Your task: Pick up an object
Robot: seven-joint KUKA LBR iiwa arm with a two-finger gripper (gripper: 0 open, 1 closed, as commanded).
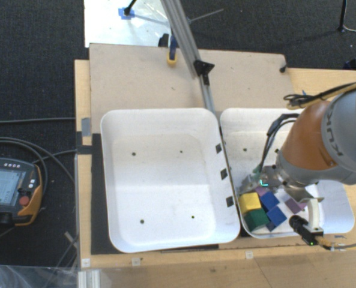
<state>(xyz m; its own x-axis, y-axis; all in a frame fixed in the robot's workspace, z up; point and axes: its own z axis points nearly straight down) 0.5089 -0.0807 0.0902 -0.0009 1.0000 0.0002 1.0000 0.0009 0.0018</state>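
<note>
bench: tan board (238, 71) under both bins | left bin (165, 179): white, shallow, dark dots on floor | right bin (241, 128): white, touching the left one | teach pendant (9, 191): on dark carpet at left, cables looping around it | metal pole (184, 35): slanting across the bench's far edge | white sheet (105, 17): behind bench

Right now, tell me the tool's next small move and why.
Probably a short descent straight down. The tool hangs over the blocks clustered in the right bin's near-left corner, the yellow block and blue block just below, and nothing visibly sits in its grasp.
</note>
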